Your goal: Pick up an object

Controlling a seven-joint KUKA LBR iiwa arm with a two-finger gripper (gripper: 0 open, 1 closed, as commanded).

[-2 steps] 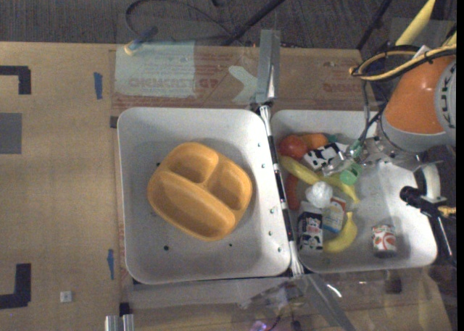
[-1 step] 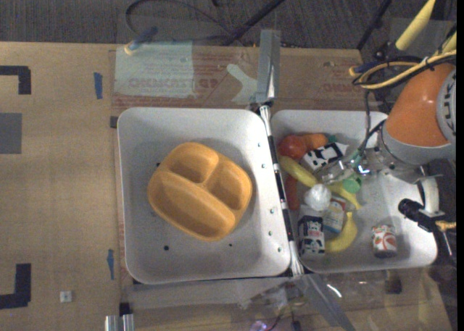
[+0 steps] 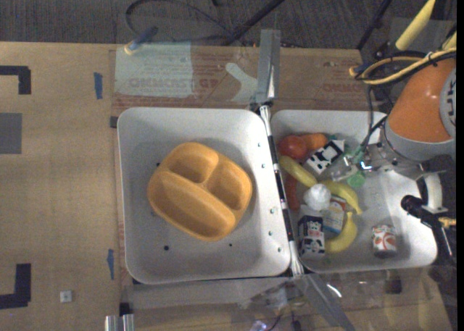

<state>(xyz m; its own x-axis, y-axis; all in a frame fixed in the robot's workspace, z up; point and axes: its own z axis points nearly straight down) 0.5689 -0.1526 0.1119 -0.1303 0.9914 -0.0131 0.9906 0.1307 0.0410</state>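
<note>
Over the right bin: the arm (image 3: 424,109) leans in from the right, orange band bright above the wrist, and its gripper (image 3: 350,166) is down low among the clutter.
Gripper state: can't call it; the tip is a blur of metal and green, and whether anything sits in it cannot be told.
Right bin (image 3: 406,250): busy on its left half, bare white floor toward the front right corner.
Red and orange piece (image 3: 299,145): a rounded red thing with an orange end, at the back left of the right bin.
Black-and-white block (image 3: 323,156): checkered, just beside the red piece, right up against the gripper tip.
Bananas: one yellow banana (image 3: 296,170) along the divider, a second banana (image 3: 346,228) curving toward the front.
White bottle (image 3: 317,196): round white top, sitting between the two bananas.
Small carton (image 3: 312,235): black-and-white print, at the front left corner, touching the second banana.
Little can (image 3: 383,239): white with red marks, on its own toward the front right, apart from the pile.
Left bin (image 3: 138,250): holds an orange divided tray (image 3: 199,190), three compartments, lying at a tilt near the middle.
</note>
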